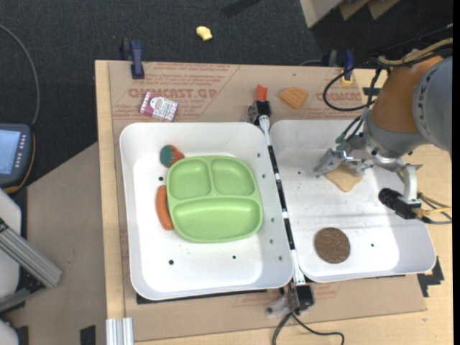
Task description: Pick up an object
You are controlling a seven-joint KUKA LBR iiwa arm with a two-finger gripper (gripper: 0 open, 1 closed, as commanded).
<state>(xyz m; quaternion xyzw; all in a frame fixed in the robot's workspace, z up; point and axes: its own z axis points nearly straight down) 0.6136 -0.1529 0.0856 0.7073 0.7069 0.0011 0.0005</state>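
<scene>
In the right bin, my gripper hangs low over the upper middle, below the grey arm's orange band. Its fingers are spread open. A tan bread-like piece lies on the bin floor right at the fingertips, touching or nearly touching them, and is not lifted. A round brown cookie rests nearer the front of the same bin. The left bin holds a green divided plate, an orange sausage-shaped item by its left edge, and a small green and red item at its upper left.
On the bench behind the bins lie a tan cracker, a small orange and black item and a pink packet. Blue clamps grip the back edge. A black cable part hangs right of the gripper.
</scene>
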